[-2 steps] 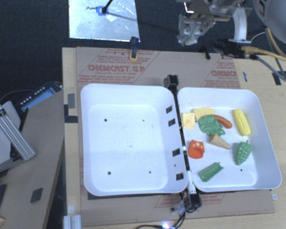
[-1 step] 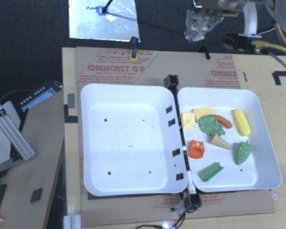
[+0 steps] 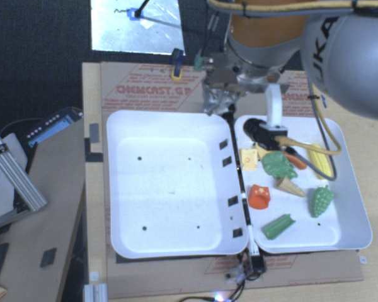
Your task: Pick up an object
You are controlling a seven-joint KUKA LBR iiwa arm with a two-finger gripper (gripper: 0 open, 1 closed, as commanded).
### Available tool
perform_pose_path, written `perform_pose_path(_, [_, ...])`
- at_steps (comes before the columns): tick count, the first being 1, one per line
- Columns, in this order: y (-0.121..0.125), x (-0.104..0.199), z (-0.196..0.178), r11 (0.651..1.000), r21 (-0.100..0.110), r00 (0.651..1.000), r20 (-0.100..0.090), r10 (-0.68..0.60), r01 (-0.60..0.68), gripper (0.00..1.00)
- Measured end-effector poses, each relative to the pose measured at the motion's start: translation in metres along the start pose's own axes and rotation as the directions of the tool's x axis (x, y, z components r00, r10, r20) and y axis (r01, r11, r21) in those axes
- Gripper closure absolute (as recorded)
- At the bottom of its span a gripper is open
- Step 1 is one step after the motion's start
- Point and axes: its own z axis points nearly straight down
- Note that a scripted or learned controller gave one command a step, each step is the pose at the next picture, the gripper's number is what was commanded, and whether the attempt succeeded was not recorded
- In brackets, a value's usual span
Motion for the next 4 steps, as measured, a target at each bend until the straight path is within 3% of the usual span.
perform_pose_path(1, [0.063, -0.009, -0.034, 1.0, -0.017, 1.0, 0.0, 0.009, -0.009, 1.0])
perform_pose_path(2, [0.08, -0.017, -0.064, 1.0, -0.015, 1.0, -0.001, 0.01, -0.01, 1.0])
perform_pose_path(4, [0.079, -0.044, -0.063, 1.0, -0.012, 1.0, 0.0, 0.01, -0.01, 1.0])
